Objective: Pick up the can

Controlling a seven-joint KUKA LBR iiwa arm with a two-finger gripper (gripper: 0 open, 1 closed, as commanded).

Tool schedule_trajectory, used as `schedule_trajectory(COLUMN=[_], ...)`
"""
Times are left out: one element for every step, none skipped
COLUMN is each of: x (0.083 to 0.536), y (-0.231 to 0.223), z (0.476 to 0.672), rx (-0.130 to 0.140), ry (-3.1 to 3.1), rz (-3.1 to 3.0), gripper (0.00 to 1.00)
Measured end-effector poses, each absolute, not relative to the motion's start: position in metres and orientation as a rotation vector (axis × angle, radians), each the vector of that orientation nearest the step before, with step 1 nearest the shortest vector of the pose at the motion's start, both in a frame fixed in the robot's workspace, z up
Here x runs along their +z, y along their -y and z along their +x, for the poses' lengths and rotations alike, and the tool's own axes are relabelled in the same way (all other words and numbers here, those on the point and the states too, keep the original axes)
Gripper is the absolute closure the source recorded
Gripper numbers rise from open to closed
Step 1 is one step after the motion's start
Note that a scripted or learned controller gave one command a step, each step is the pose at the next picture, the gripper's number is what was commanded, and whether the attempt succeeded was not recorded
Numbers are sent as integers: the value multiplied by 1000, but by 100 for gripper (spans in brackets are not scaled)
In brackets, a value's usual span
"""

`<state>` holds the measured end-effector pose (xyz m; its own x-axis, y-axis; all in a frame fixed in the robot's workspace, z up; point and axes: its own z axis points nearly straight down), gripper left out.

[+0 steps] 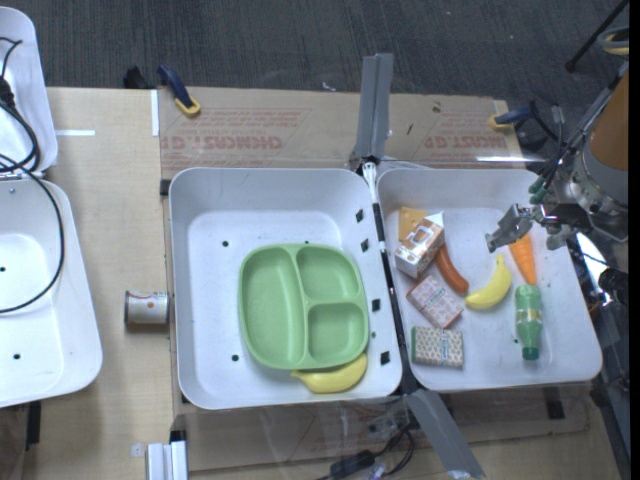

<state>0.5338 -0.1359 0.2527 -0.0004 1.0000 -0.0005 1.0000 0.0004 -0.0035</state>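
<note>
The can (147,308) is small and silver with a reddish end. It lies on its side on the bench, just outside the left wall of the left bin (190,268). My gripper (528,232) hangs over the far right part of the right bin (570,368), well away from the can. Its fingers (506,230) stand open, straddling the top of an orange carrot (523,260) with nothing held between them.
The left bin holds a green divided plate (303,305) and a banana (332,376). In the right bin lie a carton (418,243), a sausage (452,271), a banana (490,288), a green bottle (528,320) and two small boxes (436,301). A white sink (40,298) stands at the far left.
</note>
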Motion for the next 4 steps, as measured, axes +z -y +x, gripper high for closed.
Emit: schedule_trajectory(x=[94, 106, 135, 183], y=[107, 174, 213, 181], z=[494, 504, 541, 559], rx=[-3, -9, 1, 3], ry=[2105, 2058, 2052, 1979], rz=[-2333, -2354, -2376, -2440], gripper=[0, 0, 0, 0])
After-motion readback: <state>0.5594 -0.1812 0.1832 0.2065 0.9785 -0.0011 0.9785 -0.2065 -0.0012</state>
